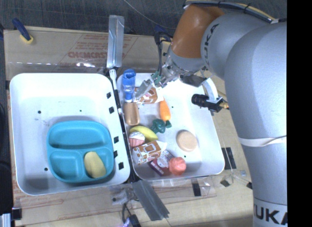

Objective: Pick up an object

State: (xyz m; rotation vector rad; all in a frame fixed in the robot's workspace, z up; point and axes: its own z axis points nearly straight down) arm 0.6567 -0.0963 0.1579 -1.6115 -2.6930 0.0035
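Objects lay crowded in the right bin; none was picked yet. Whether the gripper was open or closed I could not tell. It hovered at the bin's far end over a small printed carton, beside the blue bottle. I judged this the approach step; next called for a descent and a close.

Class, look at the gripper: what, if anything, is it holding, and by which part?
It cannot be told. The gripper hangs low over the right bin, near the blue bottle, with nothing plainly between its tips.
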